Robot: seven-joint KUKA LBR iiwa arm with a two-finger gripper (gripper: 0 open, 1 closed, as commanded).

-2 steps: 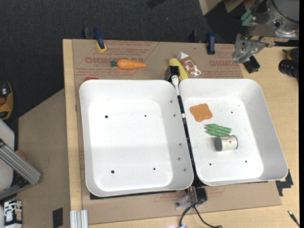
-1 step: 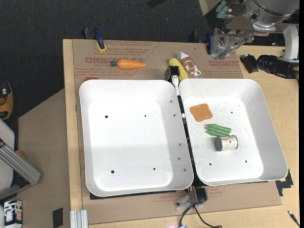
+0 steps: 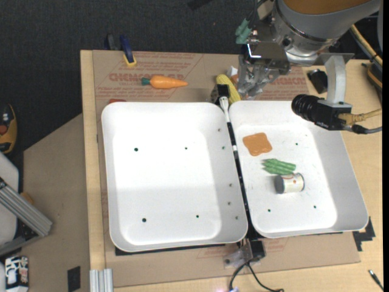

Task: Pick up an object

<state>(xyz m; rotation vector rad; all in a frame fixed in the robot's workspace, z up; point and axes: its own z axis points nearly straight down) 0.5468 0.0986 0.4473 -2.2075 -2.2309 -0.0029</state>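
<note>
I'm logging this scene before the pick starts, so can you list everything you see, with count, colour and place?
bins: 2, white, side by side on the bench
cracker: 1, orange-brown, right bin, upper left part
green beans: 1 bunch, green, right bin, below the cracker
can: 1, white and grey, lying on its side just below the beans
carrot: 1, orange with green top, on the cardboard behind the left bin
corn: 1, yellow, behind the bins near their seam
clamp: 1, blue and yellow, far left corner of the cardboard
arm: 1, grey with orange band, upper right
gripper: 1, metallic, above the far edge of the right bin
</note>
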